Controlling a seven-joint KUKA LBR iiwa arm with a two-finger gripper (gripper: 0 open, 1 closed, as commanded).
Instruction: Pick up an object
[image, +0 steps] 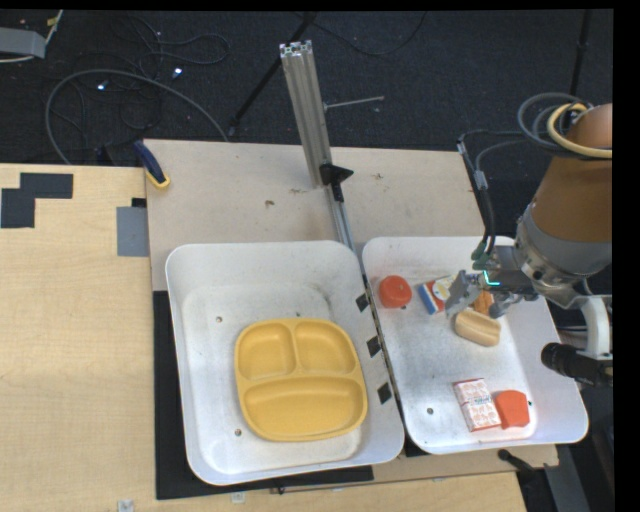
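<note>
My end effector (478, 292) hangs over the right bin (440, 420), just above a bread roll (476, 327), with a small carton (434, 295) and a round cap (395, 291) to its left, two blocks (492, 406) nearer the front, and a divided tray (298, 378) in the left bin (200, 300).

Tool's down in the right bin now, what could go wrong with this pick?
1. The tool sits in a tight cluster: tan bread-like piece just below it, small carton beside it. It may nudge one while going for the other.
2. The bread-like piece looks rounded, so it might slip out.
3. The cluster lies near the right bin's far wall; a pushed item could wedge there.
</note>
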